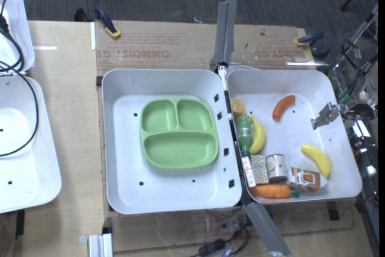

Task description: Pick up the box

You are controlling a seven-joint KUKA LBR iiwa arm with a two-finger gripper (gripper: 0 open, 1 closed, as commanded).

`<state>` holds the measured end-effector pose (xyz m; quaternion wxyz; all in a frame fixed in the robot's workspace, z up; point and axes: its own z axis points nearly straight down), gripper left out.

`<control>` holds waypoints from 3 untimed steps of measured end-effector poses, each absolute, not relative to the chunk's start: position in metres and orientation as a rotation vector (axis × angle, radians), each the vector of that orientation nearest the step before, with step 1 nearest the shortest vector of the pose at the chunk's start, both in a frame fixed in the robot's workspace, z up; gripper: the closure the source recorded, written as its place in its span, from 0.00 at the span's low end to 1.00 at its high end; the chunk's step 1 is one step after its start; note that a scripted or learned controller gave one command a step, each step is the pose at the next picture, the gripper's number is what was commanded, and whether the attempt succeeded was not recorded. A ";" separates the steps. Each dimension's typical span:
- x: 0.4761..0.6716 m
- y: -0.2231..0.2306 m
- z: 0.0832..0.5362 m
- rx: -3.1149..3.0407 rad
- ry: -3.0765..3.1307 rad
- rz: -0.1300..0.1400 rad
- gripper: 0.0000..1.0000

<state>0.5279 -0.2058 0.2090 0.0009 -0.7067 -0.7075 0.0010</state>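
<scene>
Nearest you, along the front wall of the right-hand shallow white bin: an orange carrot with a green tip, and just right of it the small orange-and-white cardboard box, lying near the front right corner. That's your target. A small tin can with a red label sits just to its left, and a patterned flat packet beyond that.

Handling, my read: light, thin card, crushes if squeezed hard, faces probably slick. Take it across the narrow sides from above, moderate force. The bin wall and the yellow banana just behind crowd it, so come in steep.

Further back: a green plastic bottle, a second banana, an orange-red sausage-shaped toy.

The claw hangs at the bin's right rim, well apart from the box, nothing in it. Can't tell whether it's apart or together.

Left bin holds a green divided plastic plate.
</scene>
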 end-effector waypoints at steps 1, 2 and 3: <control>0.532 -0.125 0.157 -2.266 -2.174 0.003 0.00; 0.609 -0.111 0.100 -2.257 -2.184 0.003 0.00; 0.624 -0.195 0.092 -2.286 -2.157 0.002 0.00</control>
